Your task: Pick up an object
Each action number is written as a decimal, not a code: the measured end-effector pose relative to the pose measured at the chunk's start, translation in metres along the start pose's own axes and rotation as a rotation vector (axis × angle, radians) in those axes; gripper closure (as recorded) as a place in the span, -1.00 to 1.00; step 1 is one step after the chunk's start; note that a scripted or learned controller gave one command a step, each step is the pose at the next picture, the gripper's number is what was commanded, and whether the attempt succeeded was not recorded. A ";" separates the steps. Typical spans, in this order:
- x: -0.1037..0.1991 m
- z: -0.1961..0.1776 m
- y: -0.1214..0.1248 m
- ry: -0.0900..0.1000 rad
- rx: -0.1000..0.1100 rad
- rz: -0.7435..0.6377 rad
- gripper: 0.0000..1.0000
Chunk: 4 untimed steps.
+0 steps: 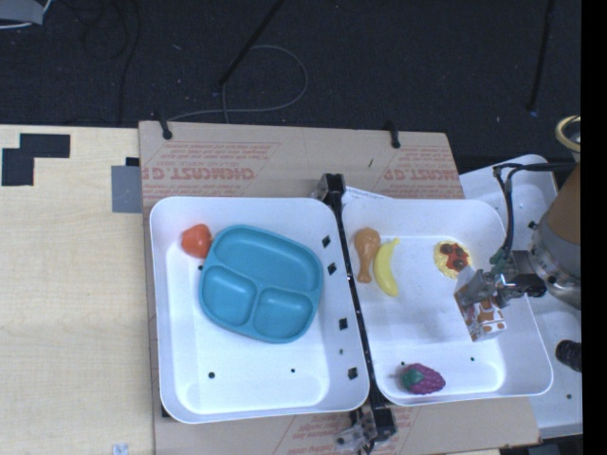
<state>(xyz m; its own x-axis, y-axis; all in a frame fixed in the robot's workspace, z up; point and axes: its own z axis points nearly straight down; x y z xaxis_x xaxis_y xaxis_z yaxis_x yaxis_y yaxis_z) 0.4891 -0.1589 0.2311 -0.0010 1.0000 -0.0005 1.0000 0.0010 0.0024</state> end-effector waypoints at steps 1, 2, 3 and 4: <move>0.055 0.002 0.017 0.003 0.005 -0.005 1.00; 0.107 0.014 0.025 0.004 0.008 -0.003 1.00; 0.150 0.016 0.027 0.003 0.008 -0.003 1.00; 0.209 0.022 0.030 0.003 0.008 -0.004 1.00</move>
<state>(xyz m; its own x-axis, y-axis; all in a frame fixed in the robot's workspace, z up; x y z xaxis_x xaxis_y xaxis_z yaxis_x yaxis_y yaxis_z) 0.5188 0.0496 0.2091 -0.0052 1.0000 0.0025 1.0000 0.0052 -0.0053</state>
